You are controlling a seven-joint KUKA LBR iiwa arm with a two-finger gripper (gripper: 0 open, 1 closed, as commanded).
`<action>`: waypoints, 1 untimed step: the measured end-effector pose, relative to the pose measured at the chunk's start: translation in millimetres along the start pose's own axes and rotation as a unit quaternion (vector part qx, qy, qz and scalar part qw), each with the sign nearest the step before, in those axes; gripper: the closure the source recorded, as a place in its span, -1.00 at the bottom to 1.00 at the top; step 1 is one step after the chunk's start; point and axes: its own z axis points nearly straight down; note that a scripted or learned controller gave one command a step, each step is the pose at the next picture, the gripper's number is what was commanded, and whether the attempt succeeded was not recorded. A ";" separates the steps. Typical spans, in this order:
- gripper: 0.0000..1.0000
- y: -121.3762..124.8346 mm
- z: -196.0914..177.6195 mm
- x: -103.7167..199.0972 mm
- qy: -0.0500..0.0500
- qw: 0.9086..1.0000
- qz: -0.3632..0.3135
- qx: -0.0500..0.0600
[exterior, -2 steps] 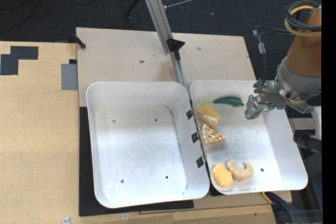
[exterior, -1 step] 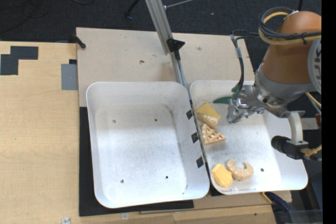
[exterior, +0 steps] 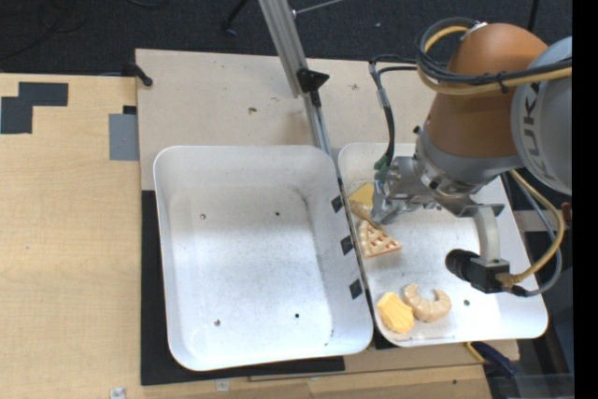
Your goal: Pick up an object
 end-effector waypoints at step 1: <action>1.00 4.3 0.0 51.5 -0.001 1.000 0.000 -0.001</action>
